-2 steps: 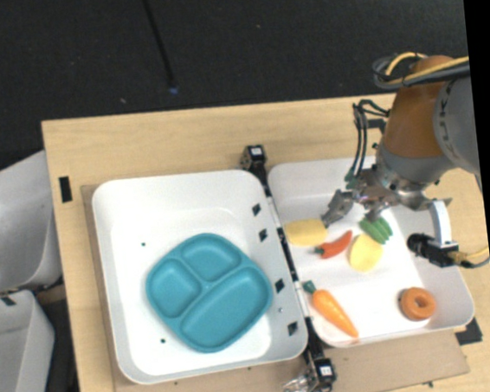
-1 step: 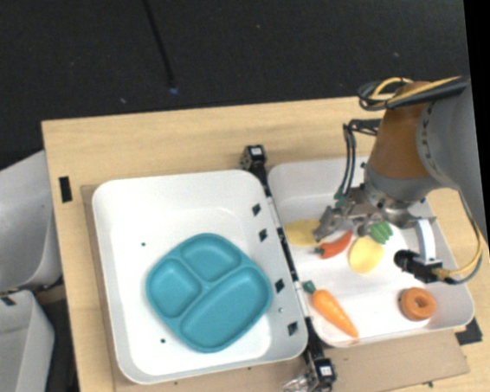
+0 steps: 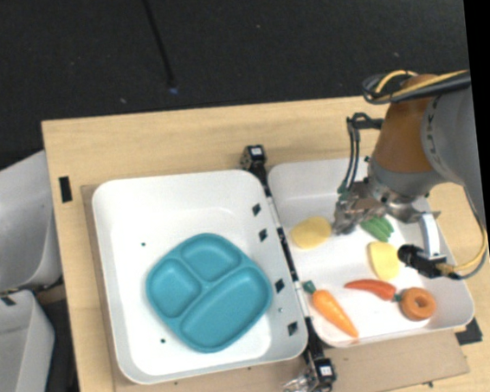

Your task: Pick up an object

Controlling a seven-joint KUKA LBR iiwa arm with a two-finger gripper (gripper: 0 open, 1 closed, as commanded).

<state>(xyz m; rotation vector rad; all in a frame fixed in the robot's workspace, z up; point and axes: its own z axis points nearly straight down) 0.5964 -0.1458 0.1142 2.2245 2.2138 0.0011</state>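
Note:
The right bin [image 3: 313, 179] holds several toy foods: a pale yellow piece [image 3: 310, 233], a green piece [image 3: 377, 227], a yellow piece [image 3: 384, 260], a red chili [image 3: 371, 288], an orange carrot [image 3: 334, 310] and an orange ring-shaped piece [image 3: 417, 303]. My gripper [image 3: 357, 214] reaches down into this bin from the right, between the pale yellow piece and the green piece. It stands right next to the green piece, whose upper end is partly hidden by the gripper body.
The left bin [image 3: 120, 247] holds a blue divided plate [image 3: 207, 291]. A black clip [image 3: 252, 156] sits at the top of the seam between the bins. The arm's orange band [image 3: 403, 131] and cables [image 3: 461, 264] hang over the right bin's right side.

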